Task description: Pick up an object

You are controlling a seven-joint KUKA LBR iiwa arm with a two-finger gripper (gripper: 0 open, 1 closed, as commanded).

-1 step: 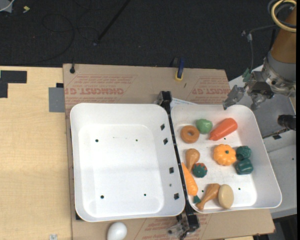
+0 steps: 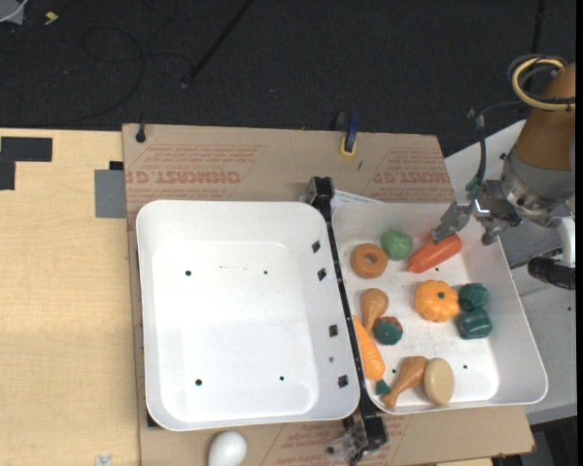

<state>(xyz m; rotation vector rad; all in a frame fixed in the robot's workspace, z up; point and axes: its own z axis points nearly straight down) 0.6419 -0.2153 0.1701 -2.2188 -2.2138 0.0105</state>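
Camera view: fingers (image 2: 450, 223) near red pepper (image 2: 435, 253), green ball (image 2: 396, 244) beside doughnut (image 2: 369, 260).

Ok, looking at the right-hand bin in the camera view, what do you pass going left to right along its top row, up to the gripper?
Doughnut → green ball → red pepper → gripper, which sits at the pepper's upper right end.

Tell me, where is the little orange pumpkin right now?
The pumpkin sits in the right bin, toward its middle, just left of the dark green pepper and below the red-orange carrot.
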